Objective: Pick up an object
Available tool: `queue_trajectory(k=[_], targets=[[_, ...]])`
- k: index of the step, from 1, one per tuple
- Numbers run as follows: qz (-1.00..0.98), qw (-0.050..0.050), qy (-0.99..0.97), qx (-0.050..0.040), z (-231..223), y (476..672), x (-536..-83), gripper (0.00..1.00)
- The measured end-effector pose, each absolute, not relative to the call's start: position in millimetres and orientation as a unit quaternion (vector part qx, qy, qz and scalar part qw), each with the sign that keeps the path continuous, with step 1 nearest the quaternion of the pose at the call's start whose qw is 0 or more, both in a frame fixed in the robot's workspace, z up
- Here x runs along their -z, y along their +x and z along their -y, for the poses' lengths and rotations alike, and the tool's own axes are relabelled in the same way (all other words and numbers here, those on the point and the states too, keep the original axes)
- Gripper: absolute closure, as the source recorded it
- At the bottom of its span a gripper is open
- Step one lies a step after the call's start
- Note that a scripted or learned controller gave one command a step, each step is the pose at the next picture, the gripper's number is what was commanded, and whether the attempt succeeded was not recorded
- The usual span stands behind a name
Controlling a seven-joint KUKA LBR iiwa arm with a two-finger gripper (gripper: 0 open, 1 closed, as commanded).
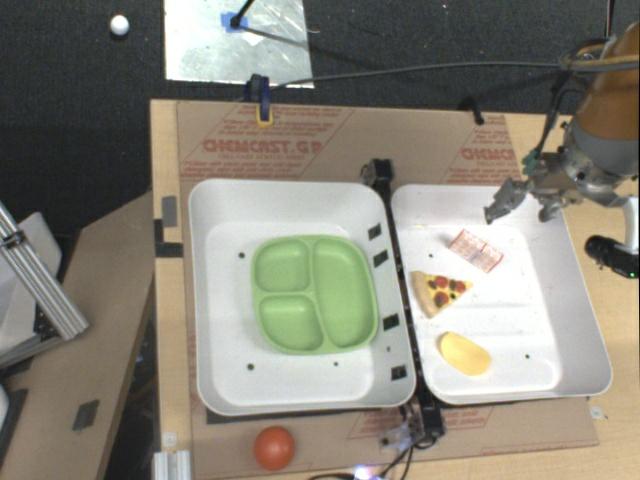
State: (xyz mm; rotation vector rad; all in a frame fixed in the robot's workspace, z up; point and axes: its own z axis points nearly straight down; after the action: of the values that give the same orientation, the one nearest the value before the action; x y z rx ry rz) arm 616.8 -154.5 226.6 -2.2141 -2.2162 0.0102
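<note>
From my overhead camera I see the gripper (528,200) hanging over the far right corner of the right bin (575,298), reaching in from the right. Its two fingers (501,204) stand wide apart, and I see nothing between them.

Three things lie in that bin, any of which could be picked. The wrapped candy (475,249), pinkish with a clear wrapper, lies nearest the gripper, just toward me and a little left of the fingers, not touching them. Its long axis runs on a diagonal, from upper left to lower right in my view. The pizza slice (440,291) sits below it, close to the bin's left wall; its long axis is nearly level across the view, with the crust end at the left and the tip pointing right. The yellow piece (465,353), I think a chip or lemon shape though the view is too soft to be sure, lies near the bin's front edge, its long axis tilting down to the right, well apart from the gripper.

The left bin (220,228) holds a green divided plate (314,293) lying flat at its middle. An orange ball (274,447) rests on the bench in front of the left bin.
</note>
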Motion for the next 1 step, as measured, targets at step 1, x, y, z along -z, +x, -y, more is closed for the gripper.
queue_trajectory(k=[1], targets=[[0.708,-0.001,-0.706,0.0003,154.2,619.4,-233.9,0.00]])
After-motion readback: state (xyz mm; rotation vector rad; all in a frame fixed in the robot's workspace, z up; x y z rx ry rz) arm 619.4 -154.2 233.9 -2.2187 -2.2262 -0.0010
